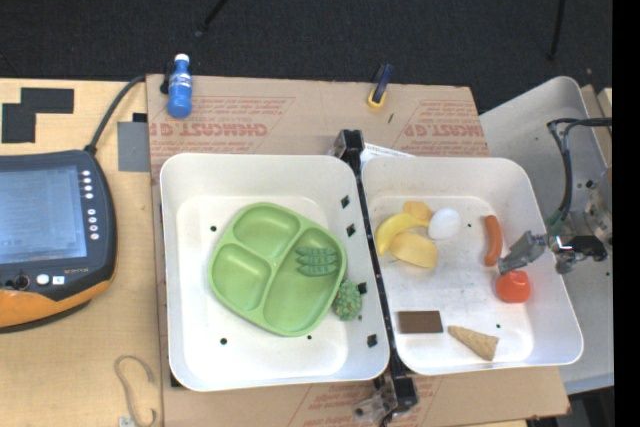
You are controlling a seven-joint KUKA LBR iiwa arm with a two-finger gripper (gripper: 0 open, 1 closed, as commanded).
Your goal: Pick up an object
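Camera view looks down on the bench (pixel 60 355), where two shallow white bins sit side by side on cardboard. In the left bin (pixel 190 205) lies a green divided plate (pixel 260 265), with green pea pods (pixel 317 260) in one of its compartments and a small green bumpy piece (pixel 348 301) against its lower right rim. The right bin (pixel 470 177) holds a yellow banana (pixel 393 230), a yellow wedge (pixel 418 252) just beside it, a white egg (pixel 444 223) touching that cluster, an orange-red sausage (pixel 491 240), a red tomato (pixel 514 286), a brown rectangular block (pixel 419 322) and a tan cone-like piece (pixel 473 342) near the front wall.

At the right edge of the right bin the jaws (pixel 522 253) hang just above the tomato and beside the sausage; whether they are spread or pressed together I cannot tell, and nothing is seen pinched between them.

Beyond the bins stand a blue bottle (pixel 180 87) and a blue-and-yellow clamp (pixel 380 86). A tablet pendant (pixel 50 230) rests at the far left.
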